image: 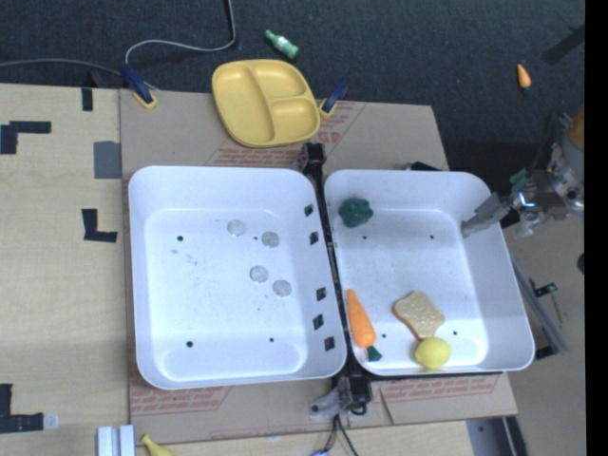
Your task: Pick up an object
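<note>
Carrot (359,321) lies along the right bin's (494,255) left wall, long axis roughly 11-to-5, sitting around 7 o'clock from the gripper (480,218) parked over the right rim, and honestly can't tell if that's open or closed.

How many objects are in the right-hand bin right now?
4: a dark green object near the far left corner, a carrot along the left wall, a bread slice and a lemon near the front.

yellow divided plate (265,103) | green bottle (281,42) | blue clamps (140,87)
</note>
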Available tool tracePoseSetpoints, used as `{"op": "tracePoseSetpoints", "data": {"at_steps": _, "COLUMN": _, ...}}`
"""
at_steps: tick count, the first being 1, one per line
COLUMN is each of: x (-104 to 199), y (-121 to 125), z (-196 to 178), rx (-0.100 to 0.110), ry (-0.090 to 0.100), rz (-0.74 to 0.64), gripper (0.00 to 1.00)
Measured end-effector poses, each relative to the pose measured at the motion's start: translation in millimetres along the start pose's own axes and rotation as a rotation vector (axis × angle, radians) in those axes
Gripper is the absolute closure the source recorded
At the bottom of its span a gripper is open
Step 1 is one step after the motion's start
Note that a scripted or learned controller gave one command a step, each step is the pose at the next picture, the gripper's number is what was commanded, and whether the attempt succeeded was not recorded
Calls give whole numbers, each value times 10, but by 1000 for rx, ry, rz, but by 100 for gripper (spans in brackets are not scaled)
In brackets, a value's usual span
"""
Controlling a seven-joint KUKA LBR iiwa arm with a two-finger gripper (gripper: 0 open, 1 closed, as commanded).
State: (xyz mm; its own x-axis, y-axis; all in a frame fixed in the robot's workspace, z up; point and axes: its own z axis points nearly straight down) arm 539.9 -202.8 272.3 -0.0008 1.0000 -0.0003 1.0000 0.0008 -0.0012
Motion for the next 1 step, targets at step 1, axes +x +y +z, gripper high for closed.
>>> {"op": "tracePoseSetpoints", "data": {"at_steps": 1, "x": 559, "y": 148, "z": 1581, "rx": 5, "ry": 3, "rz": -1, "gripper": 0}}
